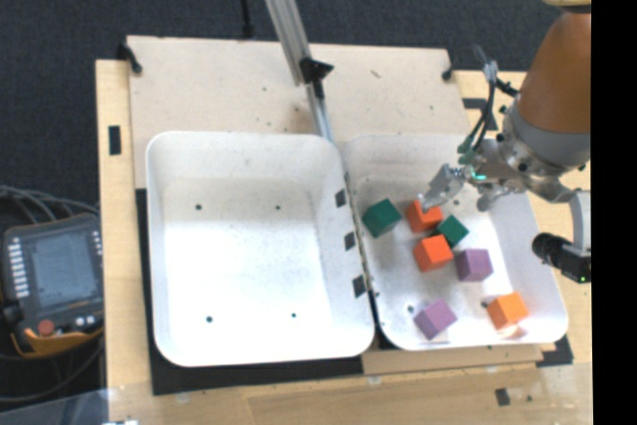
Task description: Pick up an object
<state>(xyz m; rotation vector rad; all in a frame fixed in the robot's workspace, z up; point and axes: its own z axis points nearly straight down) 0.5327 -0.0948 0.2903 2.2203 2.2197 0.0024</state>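
Gripper [434, 198] low inside right bin [542, 244], tips at orange block [422, 215], likely lined up to take it. Cannot tell if block is really between tips; whether gripper is apart or together also not clear.

Neighbours crowd target: small green block [453, 231] just right of tips, second orange block [433, 252] just below, bigger green block [381, 217] to left. Purple blocks [473, 264] and third orange block [508, 310] further below, well apart. Left bin [159, 214] far left of gripper.

Even overhead light fills the scene; the white bins [249, 244] glare brightly, shadows stay faint, and fine detail looks soft and grainy.
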